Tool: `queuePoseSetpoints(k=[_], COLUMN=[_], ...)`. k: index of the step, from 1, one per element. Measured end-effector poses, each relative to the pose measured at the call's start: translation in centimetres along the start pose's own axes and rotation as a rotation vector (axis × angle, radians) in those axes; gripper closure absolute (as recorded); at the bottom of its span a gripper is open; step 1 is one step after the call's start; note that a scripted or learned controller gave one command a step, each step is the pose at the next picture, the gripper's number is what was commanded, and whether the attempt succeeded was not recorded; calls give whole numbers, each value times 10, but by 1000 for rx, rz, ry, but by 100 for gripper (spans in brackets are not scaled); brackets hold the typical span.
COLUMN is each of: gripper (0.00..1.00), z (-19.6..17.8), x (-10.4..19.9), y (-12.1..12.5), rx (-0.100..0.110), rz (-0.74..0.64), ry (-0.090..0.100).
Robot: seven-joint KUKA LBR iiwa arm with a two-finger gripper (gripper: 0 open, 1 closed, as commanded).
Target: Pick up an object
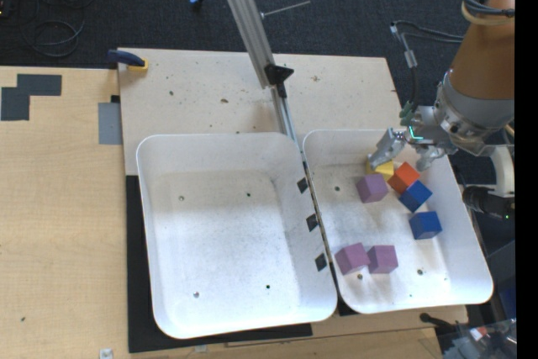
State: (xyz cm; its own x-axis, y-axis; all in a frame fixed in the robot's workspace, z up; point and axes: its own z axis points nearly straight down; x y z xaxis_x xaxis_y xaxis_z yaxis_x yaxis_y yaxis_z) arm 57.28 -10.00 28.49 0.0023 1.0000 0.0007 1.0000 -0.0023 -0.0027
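The right bin (471, 282) holds several small blocks. A yellow block (385, 169), an orange block (405, 176), a purple block (371, 187) and a blue block (415, 196) cluster near its far side. Another blue block (425, 224) lies nearer the middle, and two purple blocks (352, 257) (382, 258) rest near the front. My gripper (406, 154) hovers over the yellow and orange blocks at the bin's far right, open, with one finger (384, 150) left of them and the other at the right. Nothing sits between the fingers.
The left bin (151, 181) adjoins the right one, with black clips (311, 221) along the shared rim. A slanted aluminium post (252, 21) rises behind the bins. A blue clamp (128, 59) lies at the board's far left corner.
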Motion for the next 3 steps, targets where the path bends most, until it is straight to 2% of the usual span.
queuePoseSetpoints(k=[2,3], gripper=[0,0], z=[123,168], x=[-5,-2], y=[-12,-10], rx=[8,7], rz=[0,2], ry=[1,1])
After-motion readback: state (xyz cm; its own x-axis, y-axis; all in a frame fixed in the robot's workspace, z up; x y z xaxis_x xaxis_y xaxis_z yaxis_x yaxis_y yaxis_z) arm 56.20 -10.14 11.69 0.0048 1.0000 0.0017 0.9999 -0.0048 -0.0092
